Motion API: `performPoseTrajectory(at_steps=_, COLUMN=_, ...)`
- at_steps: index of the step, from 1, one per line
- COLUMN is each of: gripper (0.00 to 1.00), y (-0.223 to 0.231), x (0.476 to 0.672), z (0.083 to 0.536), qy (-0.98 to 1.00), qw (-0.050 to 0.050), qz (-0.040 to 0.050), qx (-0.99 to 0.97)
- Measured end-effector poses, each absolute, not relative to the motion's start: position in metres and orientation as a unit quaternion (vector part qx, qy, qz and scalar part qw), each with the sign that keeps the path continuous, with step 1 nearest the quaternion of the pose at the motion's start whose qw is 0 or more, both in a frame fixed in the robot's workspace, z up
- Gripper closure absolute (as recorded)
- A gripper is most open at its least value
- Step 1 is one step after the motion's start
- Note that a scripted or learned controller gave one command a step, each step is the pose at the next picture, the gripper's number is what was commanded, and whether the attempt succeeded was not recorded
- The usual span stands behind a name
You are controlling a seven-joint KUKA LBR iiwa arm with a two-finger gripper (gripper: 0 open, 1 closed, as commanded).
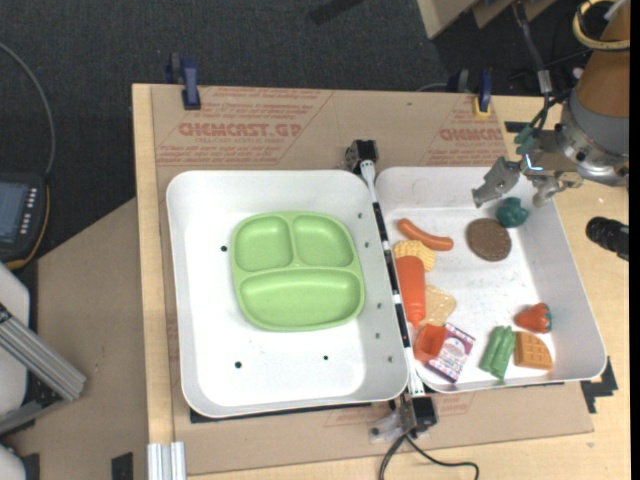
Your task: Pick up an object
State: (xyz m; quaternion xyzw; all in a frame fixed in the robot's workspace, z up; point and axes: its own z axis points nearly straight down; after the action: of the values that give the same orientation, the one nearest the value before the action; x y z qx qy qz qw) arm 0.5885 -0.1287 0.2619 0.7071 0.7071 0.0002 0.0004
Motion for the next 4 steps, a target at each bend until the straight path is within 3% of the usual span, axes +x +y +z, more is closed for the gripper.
performPoseTrajectory(at_steps=2, gripper=0.00, y=-0.203, x=0.625, z=0.105, qy=0.706, qw=-0.003, qz=-0.0024, qx=0.708)
performPoseTrajectory(at_steps=3, gripper=0.00, y=-0.203, x=0.640, z=0.083, qy=0.708, qw=0.001, qz=0.0000, qx=0.706)
performPoseTrajectory(at_steps=4, gripper=1.00, y=-0.203, x=0.641, z=0.096, qy=0.708, qw=0.002, qz=0.0007, qx=0.706)
